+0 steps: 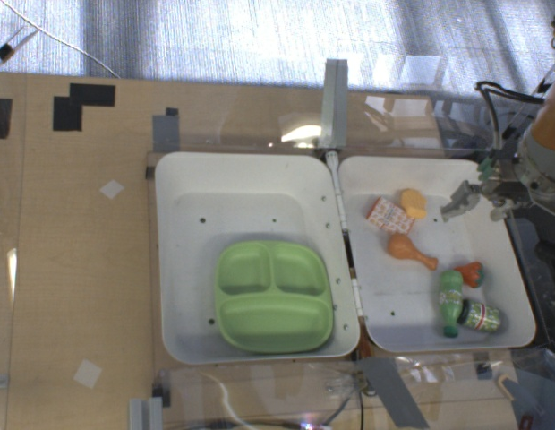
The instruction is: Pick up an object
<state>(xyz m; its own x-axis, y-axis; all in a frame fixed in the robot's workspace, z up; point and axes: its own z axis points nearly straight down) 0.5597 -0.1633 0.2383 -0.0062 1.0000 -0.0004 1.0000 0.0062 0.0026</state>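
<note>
Right, my gripper (460, 201) hovers over the right bin (515, 330), holding nothing; whether it's spread, I can't tell. That orange drumstick (410, 251) looks light, rigid; I'd pinch its narrow handle.

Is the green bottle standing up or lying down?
Lying down. The green bottle rests flat on its side on the floor of the right bin.
</note>
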